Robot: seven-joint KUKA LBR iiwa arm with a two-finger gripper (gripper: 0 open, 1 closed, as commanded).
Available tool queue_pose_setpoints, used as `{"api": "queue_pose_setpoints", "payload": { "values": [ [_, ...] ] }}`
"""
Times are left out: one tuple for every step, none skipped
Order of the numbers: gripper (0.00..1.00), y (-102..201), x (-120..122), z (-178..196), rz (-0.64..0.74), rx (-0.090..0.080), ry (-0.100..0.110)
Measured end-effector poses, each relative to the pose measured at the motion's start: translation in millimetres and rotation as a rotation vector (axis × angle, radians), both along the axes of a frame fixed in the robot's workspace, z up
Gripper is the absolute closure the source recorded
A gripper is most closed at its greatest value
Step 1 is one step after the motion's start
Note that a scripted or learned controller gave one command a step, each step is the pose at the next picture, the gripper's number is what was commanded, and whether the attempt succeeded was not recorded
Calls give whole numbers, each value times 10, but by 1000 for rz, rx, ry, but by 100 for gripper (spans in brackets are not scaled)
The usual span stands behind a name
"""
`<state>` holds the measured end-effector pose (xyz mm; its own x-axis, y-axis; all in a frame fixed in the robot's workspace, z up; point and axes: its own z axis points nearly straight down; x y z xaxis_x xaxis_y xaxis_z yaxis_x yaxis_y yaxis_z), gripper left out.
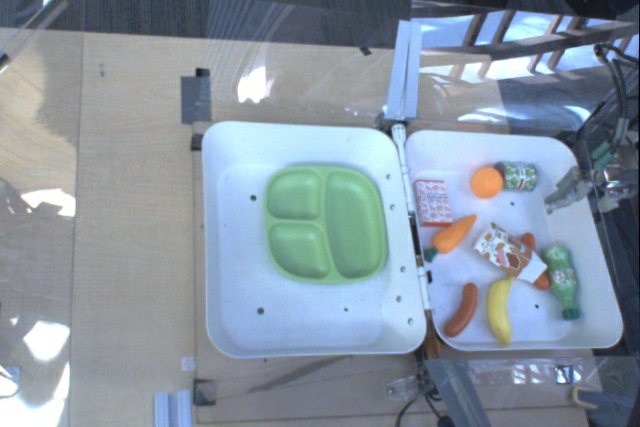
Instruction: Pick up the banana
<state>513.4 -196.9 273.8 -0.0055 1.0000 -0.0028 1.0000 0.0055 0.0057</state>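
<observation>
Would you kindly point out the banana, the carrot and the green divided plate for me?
banana (499,310): camera view, middle of its yellow body.
carrot (455,234): camera view, middle of the orange root.
green divided plate (327,222): camera view, the ridge between its compartments.

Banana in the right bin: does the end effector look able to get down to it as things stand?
Probably yes. The banana lies uncovered near the front wall, with a sausage close on its left; the end effector is at the bin's far right edge.
</observation>
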Motion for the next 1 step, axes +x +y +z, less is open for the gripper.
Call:
{"api": "queue_pose_setpoints", "payload": {
  "values": [
    [0,846,-197,-1220,-79,3,5]
  ]
}}
